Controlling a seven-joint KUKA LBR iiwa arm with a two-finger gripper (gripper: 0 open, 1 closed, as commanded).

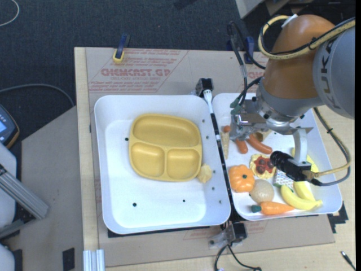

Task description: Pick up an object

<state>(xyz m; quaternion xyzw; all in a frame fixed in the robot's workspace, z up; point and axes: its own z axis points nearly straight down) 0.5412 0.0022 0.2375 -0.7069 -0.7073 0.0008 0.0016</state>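
From my screen I see the arm (293,55) reaching in from the right edge of the frame, its orange band over the upper part of the right bin (333,193), with the jaws (243,130) low over that bin's upper left corner; I cannot tell whether they are open or closed, nor whether anything sits between them. Just beside them lie two small sausages (256,146). Below those, toward the lower right of the frame, I make out a little pumpkin (242,179), a pizza slice (263,165), a pale round piece (262,191), a carrot (275,209) along the bin's bottom edge and two bananas (300,195) near its right side. The left bin (113,208) in mid-frame holds a yellow divided plate (165,147), with a pale lump (204,174) touching its lower right corner
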